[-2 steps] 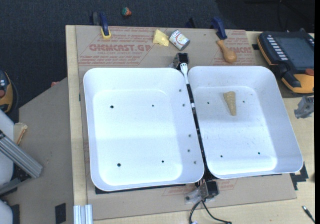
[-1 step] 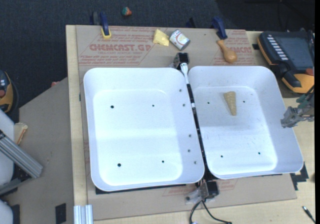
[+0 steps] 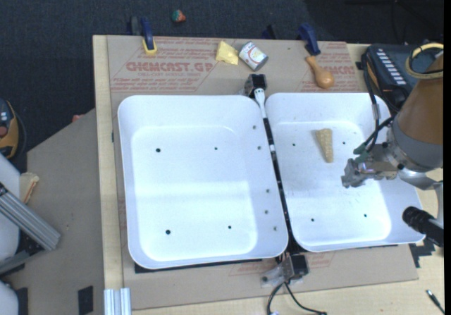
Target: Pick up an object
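A tan, cone-shaped object lies in the right bin, in its far half near the middle. My gripper hangs over the right side of that bin, a short way to the right of and nearer than the cone, apart from it. Nothing shows between its fingers. The arm's orange band and grey body stand above it at the right edge of the view.
The left bin lies beside the right one. On the bench's far strip sit a yellow piece, a small white box, an orange-brown pear-shaped thing and two blue clamps. A dark keypad device is at the far right.
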`<state>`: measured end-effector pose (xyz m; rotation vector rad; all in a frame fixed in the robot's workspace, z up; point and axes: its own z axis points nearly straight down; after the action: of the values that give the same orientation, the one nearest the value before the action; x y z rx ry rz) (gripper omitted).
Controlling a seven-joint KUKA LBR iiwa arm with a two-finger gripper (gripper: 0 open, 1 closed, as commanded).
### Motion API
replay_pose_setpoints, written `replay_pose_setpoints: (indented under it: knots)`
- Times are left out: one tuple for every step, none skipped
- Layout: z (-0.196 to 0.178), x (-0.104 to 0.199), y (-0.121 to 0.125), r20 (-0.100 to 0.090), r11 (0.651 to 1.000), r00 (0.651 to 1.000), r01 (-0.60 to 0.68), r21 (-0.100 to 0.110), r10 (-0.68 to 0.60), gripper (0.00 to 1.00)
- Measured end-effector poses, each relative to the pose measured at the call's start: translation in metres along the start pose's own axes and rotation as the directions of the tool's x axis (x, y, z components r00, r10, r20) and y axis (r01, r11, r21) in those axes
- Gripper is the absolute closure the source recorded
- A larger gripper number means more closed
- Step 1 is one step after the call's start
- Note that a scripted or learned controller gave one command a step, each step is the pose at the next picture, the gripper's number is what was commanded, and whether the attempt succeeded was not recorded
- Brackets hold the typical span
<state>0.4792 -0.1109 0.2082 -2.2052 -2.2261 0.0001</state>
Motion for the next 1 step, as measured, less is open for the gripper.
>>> replay_pose_setpoints:
  knots:
    - [-0.0731, -0.0812, -0.0009, 0.013, 1.0, 1.0, -0.015, -0.015, 0.016, 1.0]
